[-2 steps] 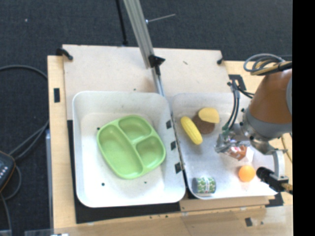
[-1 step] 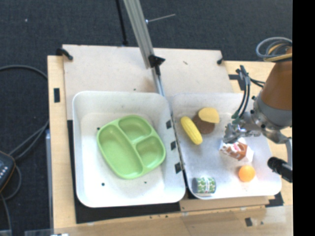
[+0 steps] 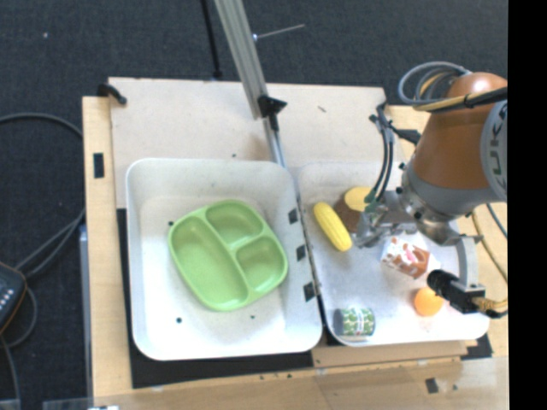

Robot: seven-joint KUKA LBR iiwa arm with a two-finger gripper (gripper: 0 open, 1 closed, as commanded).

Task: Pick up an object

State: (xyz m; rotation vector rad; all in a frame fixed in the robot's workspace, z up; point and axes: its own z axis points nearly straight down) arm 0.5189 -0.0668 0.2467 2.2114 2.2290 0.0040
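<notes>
In the right bin (image 3: 342,178) lie a yellow corn cob (image 3: 332,225), a brown round object (image 3: 356,200) partly under the arm, a white and red packet (image 3: 405,257), an orange ball (image 3: 426,302) and a small green-labelled can (image 3: 355,320) at the front rim. My gripper (image 3: 373,225) hangs low over the bin, just right of the corn cob and left of the packet. I see nothing between its fingers.
The left bin (image 3: 154,186) holds a green divided plate (image 3: 227,253). A slanted metal pole (image 3: 244,54) rises behind the bins. The grey and orange arm (image 3: 457,156) covers the right bin's far right part.
</notes>
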